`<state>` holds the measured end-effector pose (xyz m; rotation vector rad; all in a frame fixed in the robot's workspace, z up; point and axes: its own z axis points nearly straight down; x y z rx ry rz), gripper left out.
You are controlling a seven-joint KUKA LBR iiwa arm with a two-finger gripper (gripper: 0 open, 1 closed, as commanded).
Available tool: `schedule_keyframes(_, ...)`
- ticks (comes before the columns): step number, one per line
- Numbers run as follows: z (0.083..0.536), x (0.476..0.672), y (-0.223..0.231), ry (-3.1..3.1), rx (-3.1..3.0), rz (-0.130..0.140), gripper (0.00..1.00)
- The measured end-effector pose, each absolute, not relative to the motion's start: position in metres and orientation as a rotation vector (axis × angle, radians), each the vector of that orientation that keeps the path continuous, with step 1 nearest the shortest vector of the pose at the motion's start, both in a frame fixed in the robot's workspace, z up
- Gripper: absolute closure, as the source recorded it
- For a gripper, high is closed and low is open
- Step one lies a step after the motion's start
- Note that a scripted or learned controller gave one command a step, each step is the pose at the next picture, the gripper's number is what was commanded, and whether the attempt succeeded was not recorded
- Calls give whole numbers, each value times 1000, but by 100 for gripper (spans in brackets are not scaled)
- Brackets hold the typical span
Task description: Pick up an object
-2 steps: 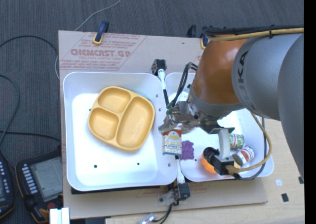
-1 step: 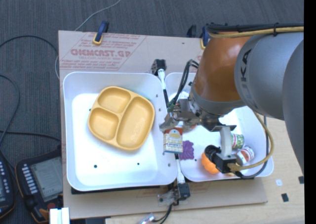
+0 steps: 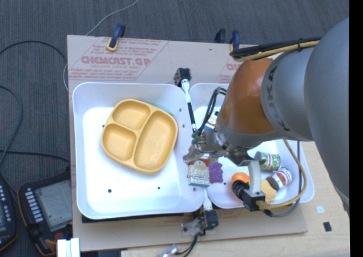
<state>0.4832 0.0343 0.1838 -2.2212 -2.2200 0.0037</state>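
Divided plate (image 3: pixel 139 135): yellow plastic, smooth, satin sheen. Bins (image 3: pixel 79 137): white plastic, smooth and glossy; bench board (image 3: pixel 122 60): matt cardboard-like sheet with red print. Arm (image 3: pixel 317 91): grey matt casing, orange band (image 3: pixel 247 100) smooth and semi-gloss.

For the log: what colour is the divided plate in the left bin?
Yellow-orange divided plate, clearest in the camera view.

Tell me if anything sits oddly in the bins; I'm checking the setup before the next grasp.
One thing stands out: a small printed packet lies across the divide between the two bins, over the left bin wall, not flat inside either. The yellow divided plate lies flat in the left bin, turned askew to its walls.
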Motion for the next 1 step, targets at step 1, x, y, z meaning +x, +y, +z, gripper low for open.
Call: schedule_keyframes(1, 193, 484, 35, -2221, -2221, 3, 100)
